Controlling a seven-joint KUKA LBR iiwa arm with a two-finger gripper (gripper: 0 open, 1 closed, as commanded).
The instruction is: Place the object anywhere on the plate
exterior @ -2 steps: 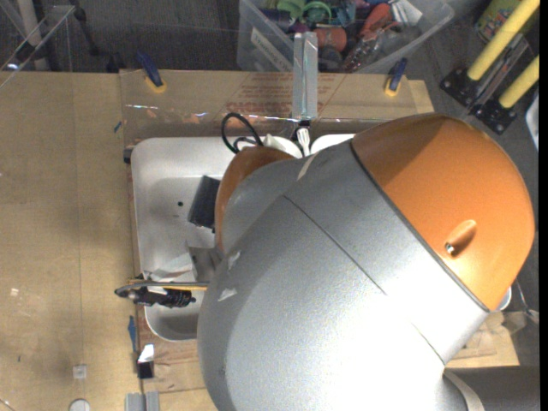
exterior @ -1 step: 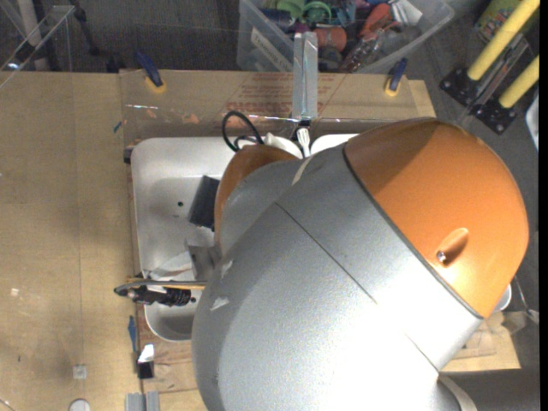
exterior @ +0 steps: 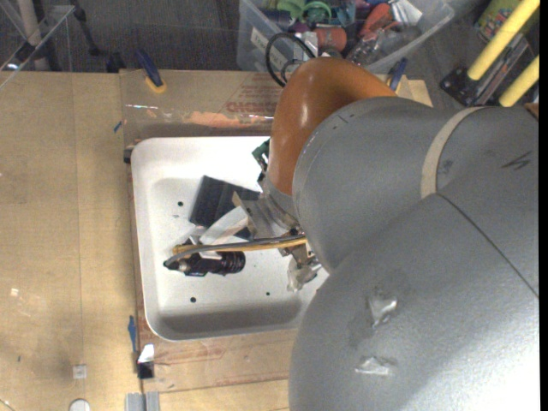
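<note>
From the overhead camera I see the gripper (exterior: 248, 218) down inside the white bin (exterior: 214, 317), towards the bin's right half. I cannot tell from here whether it is wide, narrow or holding anything, because the wrist hides that end of it.

The arm (exterior: 411, 229) comes in from the right and covers most of that side of the picture. Its orange band (exterior: 317, 101) sits over the bin's far right corner.

The one loose thing I can read clearly is a black slab (exterior: 210, 199). It lies flat on the bin floor, in the far middle part and just left of the gripper. It is close enough that I cannot tell whether they touch. A small green piece (exterior: 259, 154) pokes out at the arm's edge near the bin's far wall; most of it is hidden.

Beyond the bin, a blue clamp (exterior: 152, 78) sits on the bench (exterior: 60, 229). Further back is a clear tub (exterior: 257, 11) filled with mixed coloured items.
</note>
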